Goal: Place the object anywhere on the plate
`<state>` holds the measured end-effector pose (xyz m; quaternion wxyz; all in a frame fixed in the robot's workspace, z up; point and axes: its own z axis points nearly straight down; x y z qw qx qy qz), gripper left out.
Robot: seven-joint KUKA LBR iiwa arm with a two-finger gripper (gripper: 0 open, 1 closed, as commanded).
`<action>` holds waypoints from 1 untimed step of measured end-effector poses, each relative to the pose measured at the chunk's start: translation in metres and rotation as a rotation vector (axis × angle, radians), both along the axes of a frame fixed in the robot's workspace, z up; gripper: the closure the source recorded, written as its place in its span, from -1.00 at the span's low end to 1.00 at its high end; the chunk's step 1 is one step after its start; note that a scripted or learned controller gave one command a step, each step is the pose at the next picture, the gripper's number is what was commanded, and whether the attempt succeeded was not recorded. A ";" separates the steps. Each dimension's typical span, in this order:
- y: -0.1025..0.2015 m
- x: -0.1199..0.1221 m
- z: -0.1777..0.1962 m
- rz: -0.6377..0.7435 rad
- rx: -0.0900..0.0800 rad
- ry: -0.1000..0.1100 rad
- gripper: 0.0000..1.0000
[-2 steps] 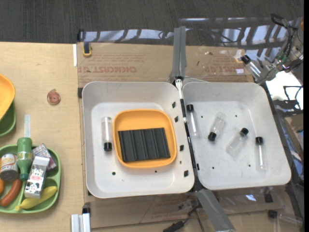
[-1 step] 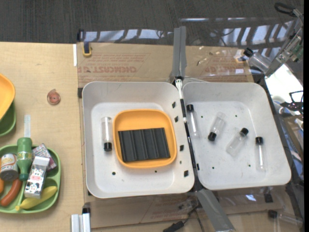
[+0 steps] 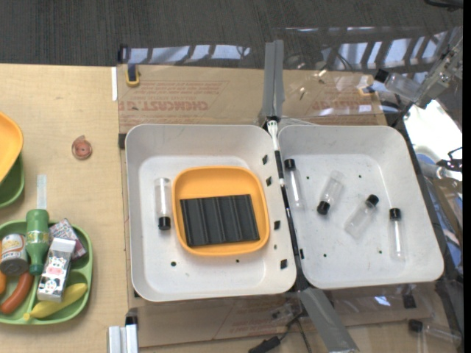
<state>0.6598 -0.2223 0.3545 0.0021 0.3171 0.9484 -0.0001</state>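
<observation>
Probably a lab: 2 white bins (image 3: pixel 140 197), clear vials (image 3: pixel 330 195), cardboard-lined bench (image 3: pixel 176 101).

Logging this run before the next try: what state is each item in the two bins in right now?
Orange plate: flat in left bin, carrying a black ridged block.
Vial beside plate: lying down, capped, off the plate.
Four vials in right bin: lying down, capped, scattered apart.

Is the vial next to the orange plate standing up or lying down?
Lying down: the vial rests lengthwise on the left bin floor, beside the plate, cap toward the camera.
</observation>
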 end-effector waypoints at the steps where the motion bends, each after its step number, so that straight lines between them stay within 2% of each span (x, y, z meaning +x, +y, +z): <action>1: 0.000 -0.019 0.087 0.244 -0.001 0.000 1.00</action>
